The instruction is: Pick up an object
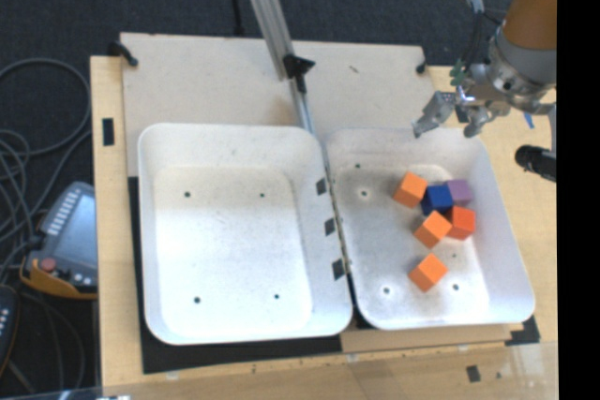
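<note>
- Fingers of the gripper stand apart with nothing between them; one grey finger slants down to the left, the other sits closer under the wrist.
- The gripper hangs over the far rim of the right bin, near its upper right corner, above the blocks and not touching any of them.
- Behind it the arm rises toward the upper right, with its orange band above the grey wrist.
- Blocks lie in a loose cluster in the right half of that bin: an orange block nearest the gripper, a blue block just beside it, and a purple block touching the blue one.
- Below these sit a second orange block and a red-orange block, side by side.
- One more orange block lies apart, nearer the front of the bin.
- The left bin sits alongside.
- A slanted aluminium rail crosses the bench down toward the gap between the bins.
</note>
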Tool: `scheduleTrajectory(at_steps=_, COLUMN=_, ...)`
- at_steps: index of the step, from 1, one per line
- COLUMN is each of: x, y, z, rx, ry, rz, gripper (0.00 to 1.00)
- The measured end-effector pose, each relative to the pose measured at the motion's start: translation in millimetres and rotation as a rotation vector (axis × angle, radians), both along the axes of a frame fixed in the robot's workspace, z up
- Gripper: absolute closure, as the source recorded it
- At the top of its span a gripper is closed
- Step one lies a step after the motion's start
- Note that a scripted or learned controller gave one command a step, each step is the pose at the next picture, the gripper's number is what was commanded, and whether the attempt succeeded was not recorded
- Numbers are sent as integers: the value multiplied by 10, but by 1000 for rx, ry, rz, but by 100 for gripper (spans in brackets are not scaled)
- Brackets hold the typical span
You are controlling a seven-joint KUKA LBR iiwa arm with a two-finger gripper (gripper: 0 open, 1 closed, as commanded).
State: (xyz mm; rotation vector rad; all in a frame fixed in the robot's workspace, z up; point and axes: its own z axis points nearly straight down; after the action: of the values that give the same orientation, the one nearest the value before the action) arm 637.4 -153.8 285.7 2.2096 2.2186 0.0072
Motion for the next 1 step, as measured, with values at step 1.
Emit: scheduleTrajectory(at_steps=1, x=-492, y=-423, z=-1158, rx=3, ry=18, rz=-8, gripper=0)
